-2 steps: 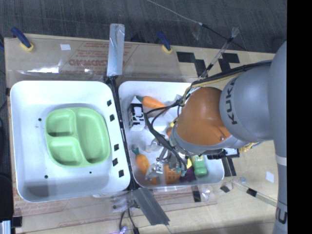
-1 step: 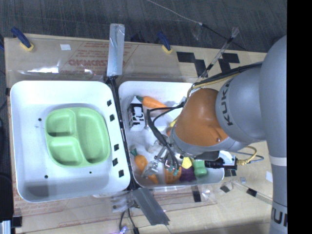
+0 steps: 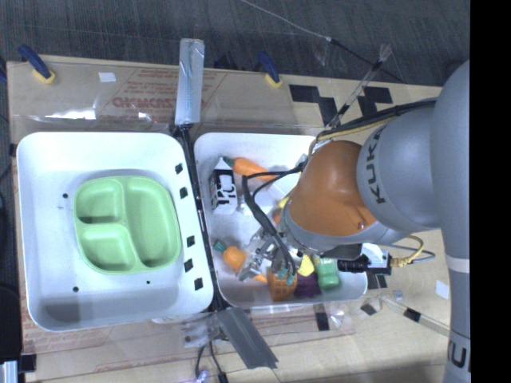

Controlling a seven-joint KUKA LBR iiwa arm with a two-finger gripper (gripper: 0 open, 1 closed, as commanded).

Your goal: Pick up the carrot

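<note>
The carrot (image 3: pixel 249 167), orange with a small green top at its left end, lies at the back of the right bin (image 3: pixel 209 214), close to the far wall. My gripper (image 3: pixel 259 265) hangs low over the front of that same bin, well in front of the carrot and apart from it. Its metal tip is just right of a small round orange item (image 3: pixel 233 256). The arm's orange band (image 3: pixel 331 190) covers the middle of the bin and hides what lies under it.
A green divided plate (image 3: pixel 128 222) sits in the left bin (image 3: pixel 48 158). At the right bin's front lie a brown-orange block (image 3: pixel 281 287), a purple item (image 3: pixel 308 287), a green block (image 3: pixel 328 274) and a yellow piece (image 3: pixel 307 266). A black-and-white card (image 3: pixel 223 190) lies near the divider.
</note>
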